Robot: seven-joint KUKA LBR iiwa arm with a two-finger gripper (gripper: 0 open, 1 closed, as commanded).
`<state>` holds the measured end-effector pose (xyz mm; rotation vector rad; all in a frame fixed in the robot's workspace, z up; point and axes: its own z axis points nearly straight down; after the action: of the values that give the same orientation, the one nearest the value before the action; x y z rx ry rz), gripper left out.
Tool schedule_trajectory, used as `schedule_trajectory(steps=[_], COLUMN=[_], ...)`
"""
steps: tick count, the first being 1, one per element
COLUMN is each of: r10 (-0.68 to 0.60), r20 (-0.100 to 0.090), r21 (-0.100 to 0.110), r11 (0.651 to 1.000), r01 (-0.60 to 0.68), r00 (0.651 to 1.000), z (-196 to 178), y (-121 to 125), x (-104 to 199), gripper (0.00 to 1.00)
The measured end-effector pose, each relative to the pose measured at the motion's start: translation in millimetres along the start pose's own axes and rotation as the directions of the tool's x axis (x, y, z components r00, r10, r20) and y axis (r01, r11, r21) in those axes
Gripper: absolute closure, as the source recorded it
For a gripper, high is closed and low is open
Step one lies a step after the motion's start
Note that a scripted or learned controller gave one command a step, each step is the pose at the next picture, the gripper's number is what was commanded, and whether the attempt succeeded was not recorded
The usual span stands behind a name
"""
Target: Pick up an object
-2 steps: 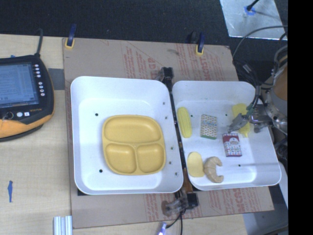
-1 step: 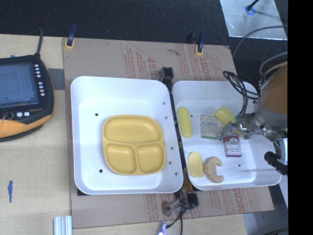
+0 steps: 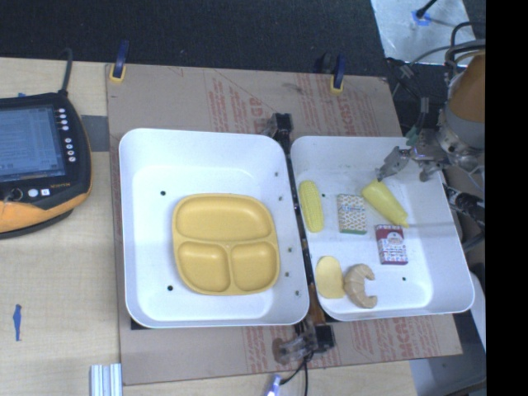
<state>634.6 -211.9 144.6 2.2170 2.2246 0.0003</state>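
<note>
1. The bench (image 3: 58, 304) was a pale wood surface, partly covered by a brown cardboard sheet (image 3: 206, 106) held by two clamps (image 3: 337, 71) at its far edge. Dark flooring lay beyond it.
2. The left bin (image 3: 140, 163) rested on the cardboard and held a yellow divided tray (image 3: 224, 242) near its centre.
3. The right bin (image 3: 429, 295) sat just beside the left bin, their inner walls touching or nearly so. It held all the loose items.
4. The control tablet (image 3: 37, 159) lay on the bench, well apart from both bins, at the left edge.
5. The arm entered from the right; the gripper (image 3: 406, 160) hovered over the far right area of the right bin. Its fingers appeared spread and nothing was seen between them.
6. The nearest candidate was the yellow pepper (image 3: 385, 202), lying tilted just beside and below the gripper.
7. Other candidates: the corn cob (image 3: 311, 205) near the left wall, the small box (image 3: 352, 214), the red packet (image 3: 391, 244), the yellow slice (image 3: 329, 276) and the croissant (image 3: 360, 285), the last two touching or nearly so.
8. Recommended procedure, as a judgement: the fingers should be aligned across the pepper's narrow width, centred on its middle, then lowered until they straddle it before closing. The rounded, smooth body could slip out; a grip near the tapered end should be avoided.
</note>
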Motion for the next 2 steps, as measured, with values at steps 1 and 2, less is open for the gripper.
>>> schedule_trajectory(steps=[1, 2], r10=[-0.003, -0.005], r20=[0.0, 0.0], r21=[0.005, 0.005], r11=[1.0, 1.0], r01=[0.003, 0.005], r00=[1.0, 1.0], z=[51.2, 39.8], y=[-0.2, 0.4], x=[39.4, 38.3], gripper=[0.0, 1.0])
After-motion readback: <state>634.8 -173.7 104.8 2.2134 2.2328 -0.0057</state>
